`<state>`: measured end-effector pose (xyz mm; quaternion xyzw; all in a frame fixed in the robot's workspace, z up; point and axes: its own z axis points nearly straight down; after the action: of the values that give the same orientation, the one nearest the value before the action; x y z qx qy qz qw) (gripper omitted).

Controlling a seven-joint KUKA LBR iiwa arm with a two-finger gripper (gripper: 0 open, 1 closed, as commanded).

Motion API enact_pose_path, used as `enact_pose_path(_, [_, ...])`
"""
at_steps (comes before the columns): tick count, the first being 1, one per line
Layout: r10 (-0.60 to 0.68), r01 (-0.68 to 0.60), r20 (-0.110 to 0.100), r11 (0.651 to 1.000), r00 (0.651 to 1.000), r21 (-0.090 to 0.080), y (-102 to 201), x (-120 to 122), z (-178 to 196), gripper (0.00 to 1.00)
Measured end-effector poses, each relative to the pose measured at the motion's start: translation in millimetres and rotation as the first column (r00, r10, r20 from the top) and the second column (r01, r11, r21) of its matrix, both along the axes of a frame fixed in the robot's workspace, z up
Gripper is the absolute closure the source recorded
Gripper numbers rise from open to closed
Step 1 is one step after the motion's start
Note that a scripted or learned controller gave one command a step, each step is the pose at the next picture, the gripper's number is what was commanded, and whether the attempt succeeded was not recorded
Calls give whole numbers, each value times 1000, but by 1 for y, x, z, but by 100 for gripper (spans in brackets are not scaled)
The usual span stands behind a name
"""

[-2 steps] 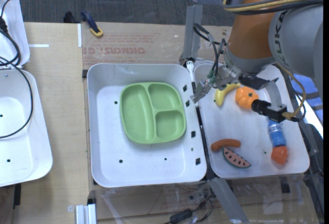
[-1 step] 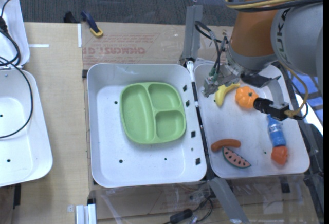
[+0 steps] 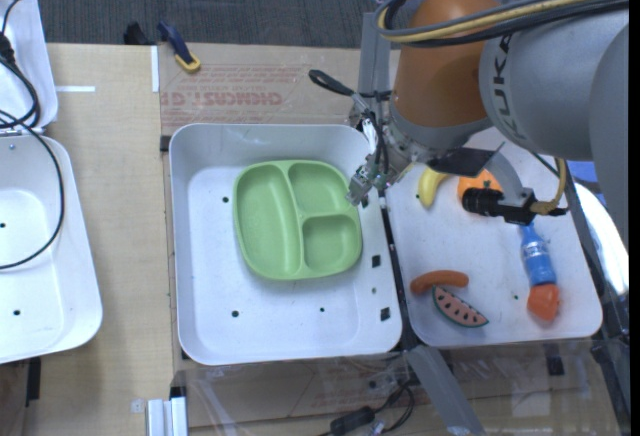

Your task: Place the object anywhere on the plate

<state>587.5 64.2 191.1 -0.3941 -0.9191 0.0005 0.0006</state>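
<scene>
The hand (image 3: pixel 362 186) is hovering at the green divided plate (image 3: pixel 297 219)'s right rim — grip unreadable, cannot tell — so anything released there risks tipping off the edge.

My arm (image 3: pixel 560 64) is a thick, smooth grey cylinder with rounded edges, and dark capital letters run up its side, part of the maker's name. Above my wrist sits a glossy orange dome-shaped band (image 3: pixel 445 49). A bundle of cables (image 3: pixel 520 9), one yellow and the others black, runs along the top of me and loops over that orange part. Below it my wrist narrows into a grey and black metal assembly with small brackets and thin wires. My end effector (image 3: pixel 362 186) is slim, dark and metallic, its details too small to make out.
</scene>
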Motion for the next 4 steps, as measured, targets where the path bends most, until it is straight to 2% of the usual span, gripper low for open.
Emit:
enact_pose_path(1, [-180,180,-1,984,984,-1,37,6,-61,100])
enact_pose_path(2, [-181,181,0,984,984,-1,37,6,-61,0])
enact_pose_path(3, [-185,185,0,983,983,-2,35,6,-52,100])
enact_pose_path(4, [-185,185,0,983,983,-2,35,6,-52,0])
